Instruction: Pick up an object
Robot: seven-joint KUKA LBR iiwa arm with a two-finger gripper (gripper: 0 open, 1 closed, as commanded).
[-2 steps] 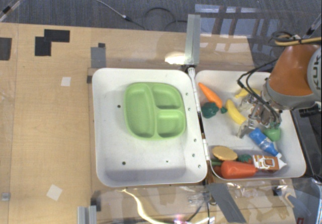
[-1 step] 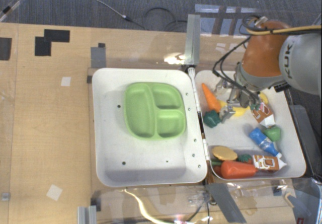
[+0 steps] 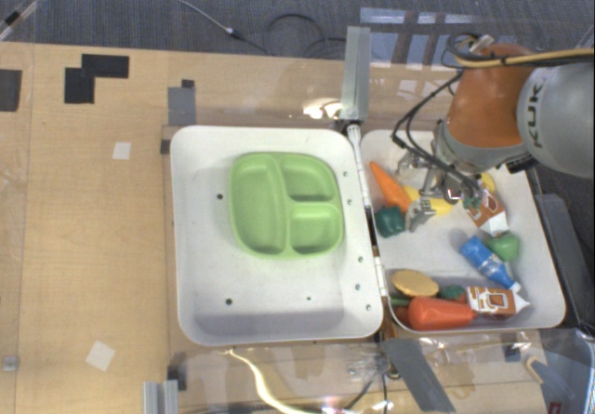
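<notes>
**Gripper above right bin contents**

The dark green object (image 3: pixel 390 222) lies in the right bin (image 3: pixel 548 273), just left of the gripper (image 3: pixel 426 207). An orange carrot (image 3: pixel 388 185) lies adjacent. Finger spacing cannot be told; the arm hides items beneath it.

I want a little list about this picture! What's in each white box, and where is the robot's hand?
left bin: holds a green divided plate
right bin: holds a pile of toy food
toy food: carrot, blue bottle, cookie, red pepper, small carton
arm: reaches in from the right, over the right bin
gripper: low over the right bin's upper part, beside the carrot
holding something: cannot tell
</notes>
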